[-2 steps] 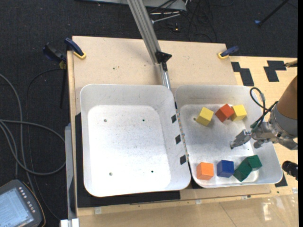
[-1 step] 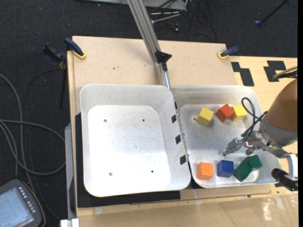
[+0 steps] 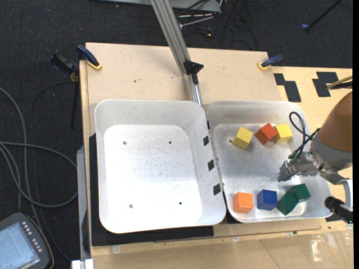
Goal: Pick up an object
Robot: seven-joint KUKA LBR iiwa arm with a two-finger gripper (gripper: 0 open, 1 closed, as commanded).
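End effector (image 3: pixel 291 171) hung low in the right bin (image 3: pixel 224 167); couldn't tell its opening or whether it held anything. Nearest target was the green block (image 3: pixel 294 198) just below it, touching the blue block (image 3: pixel 267 199), orange block (image 3: pixel 243 202) beyond. Best bet: descend centred, approach from the free side.

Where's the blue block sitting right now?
In the camera view, the blue block lies in the right bin, along its near edge, between the orange block on its left and the green blocks on its right.
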